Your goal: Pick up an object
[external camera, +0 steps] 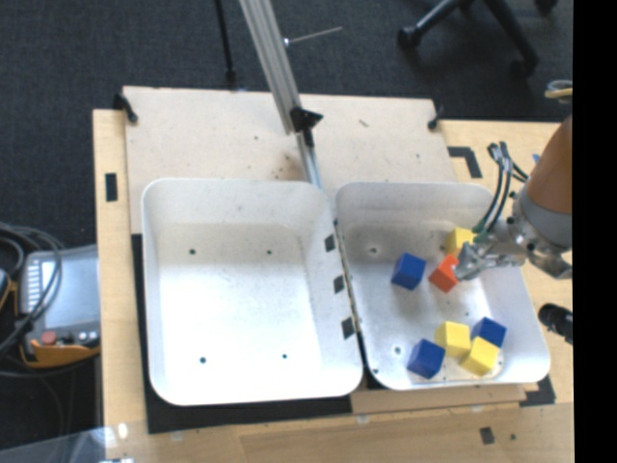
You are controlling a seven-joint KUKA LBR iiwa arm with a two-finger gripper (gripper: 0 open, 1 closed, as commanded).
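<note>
Down at the front edge, the wooden desk [289, 437] held two white bins side by side. Off to the far left, beside the desk, sat a grey box [48, 287] with black cables. The left bin [154, 210] was on the left half of the desk. A silver pole [275, 66] leaned up from behind the place where the two bins met. The right bin [386, 201] had blocks in it. One blue block [408, 271] lay near the middle of that bin. Another blue block [425, 357] sat near the front wall, with a yellow block [454, 337] just beside it. An orange block [443, 276] sat right at the tip of the pincer [463, 263], touching it or nearly so. I could not tell if the pincer was open or closed, or if it had hold of the orange block. A yellow block [460, 238] peeked out behind the pincer. More to the right sat one more yellow block [481, 357] and a blue block [491, 332]. The grey arm [540, 225] came in from the right.
</note>
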